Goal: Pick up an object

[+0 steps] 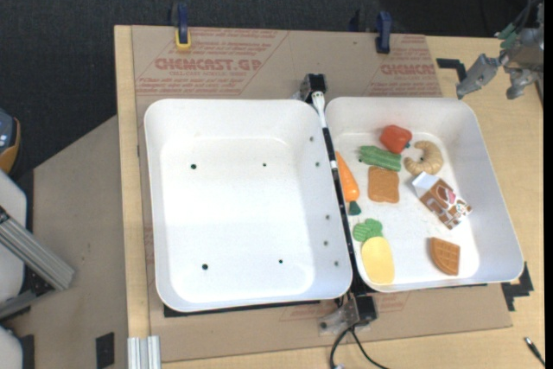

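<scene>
Dark carpet surrounds a cardboard-covered tabletop (259,56) bearing two shallow white bins side by side. All the toy food lies in the right bin (484,143): a tomato (396,136), a green pod (379,157), a croissant (425,156), toast (384,185), a carrot (346,177) against the inner wall, a printed wrapper (442,203), a green sprig (366,230), a yellow piece (377,260) and a waffle (444,256). The left bin (164,134) sits beside it. At the upper right edge the robot's hand (497,73) hangs beyond the bin's far corner, well apart from everything; whether it is open cannot be told, and nothing is seen in it. The pieces look light, stiff and smooth, probably slippery plastic. The waffle lies apart from its neighbours and seems the easiest to grasp, pinched across its narrower width.
</scene>
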